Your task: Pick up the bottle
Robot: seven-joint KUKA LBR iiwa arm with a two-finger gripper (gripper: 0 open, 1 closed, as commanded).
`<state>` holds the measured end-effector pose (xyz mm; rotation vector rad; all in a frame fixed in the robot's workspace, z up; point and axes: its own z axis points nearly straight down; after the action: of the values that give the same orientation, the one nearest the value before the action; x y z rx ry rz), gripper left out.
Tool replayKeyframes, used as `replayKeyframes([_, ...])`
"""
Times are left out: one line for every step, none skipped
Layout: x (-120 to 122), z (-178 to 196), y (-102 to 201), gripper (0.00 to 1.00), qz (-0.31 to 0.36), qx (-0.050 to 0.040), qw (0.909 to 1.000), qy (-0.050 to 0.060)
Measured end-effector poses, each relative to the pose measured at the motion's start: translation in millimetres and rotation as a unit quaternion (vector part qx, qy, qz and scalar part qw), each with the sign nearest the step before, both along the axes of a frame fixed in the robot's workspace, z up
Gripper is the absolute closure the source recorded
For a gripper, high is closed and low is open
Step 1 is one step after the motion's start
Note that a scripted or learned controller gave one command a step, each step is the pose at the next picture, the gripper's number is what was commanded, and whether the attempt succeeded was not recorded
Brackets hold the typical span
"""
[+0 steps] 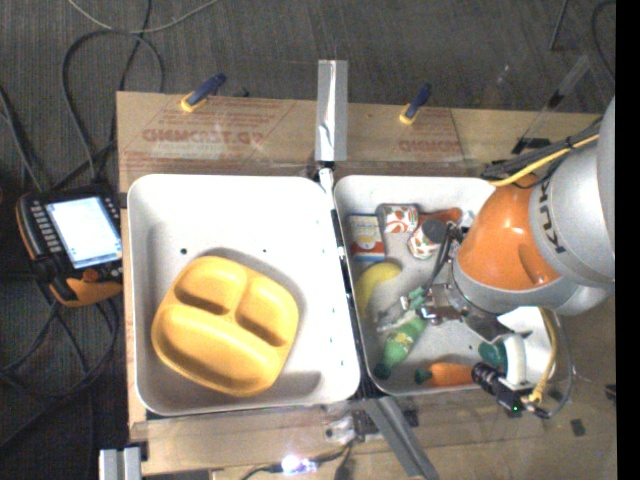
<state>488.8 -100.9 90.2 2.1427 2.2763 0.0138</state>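
Note:
The bottle (400, 342) is small and green with a yellowish lower end. It lies on its side in the lower middle of the right bin (350, 298), its upper end pointing toward the arm. My gripper (420, 306) hangs just above and to the right of the bottle's upper end, under the orange band of the wrist (510, 243). The arm's bulk hides the bin's right half. Nothing is visibly lifted.
A banana (377, 278) lies just left of the gripper, with a small carton (365, 234) and a red-and-white can (400, 218) behind it. A carrot (450, 373) and a teal item (493, 352) lie at the front. The left bin (145, 218) holds a yellow divided tray (226, 323).

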Motion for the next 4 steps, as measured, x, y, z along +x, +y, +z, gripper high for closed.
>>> replayKeyframes([0,10,0,1.0,-0.001,0.0009,1.0,0.0])
replayKeyframes([34,92,38,1.0,-0.155,0.0015,0.9878,0.01])
replayKeyframes([47,92,40,1.0,-0.172,0.0021,0.9851,0.011])
replayKeyframes([54,166,87,1.0,-0.272,0.0018,0.9622,0.009])
